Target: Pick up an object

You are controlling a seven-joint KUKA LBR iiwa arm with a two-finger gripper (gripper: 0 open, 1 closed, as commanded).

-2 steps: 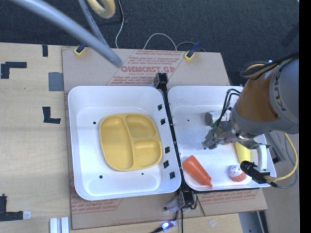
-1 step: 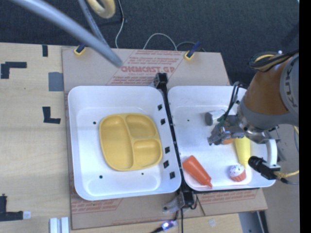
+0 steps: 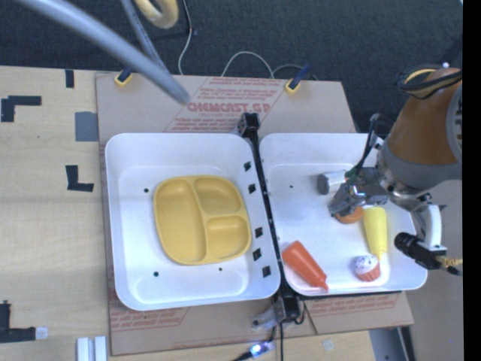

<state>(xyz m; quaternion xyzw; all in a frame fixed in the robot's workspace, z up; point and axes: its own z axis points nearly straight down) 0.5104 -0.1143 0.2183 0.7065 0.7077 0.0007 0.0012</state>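
My gripper (image 3: 344,200) hangs low over the right bin (image 3: 301,156), near its middle right. Directly under its fingers lies a small orange object (image 3: 349,216), partly hidden by them. A yellow banana-like piece (image 3: 375,230) lies just right of that object, touching or nearly touching it. An orange carrot-shaped toy (image 3: 304,265) rests near the bin's front left corner. A small white and red item (image 3: 367,267) sits at the front right. I cannot make out whether anything is held.
The left bin (image 3: 120,164) holds a yellow divided plate (image 3: 201,219). A black divider (image 3: 257,194) runs between the bins. The arm's orange band (image 3: 425,126) and grey wrist loom over the right bin's right edge. A cable lies behind the bins.
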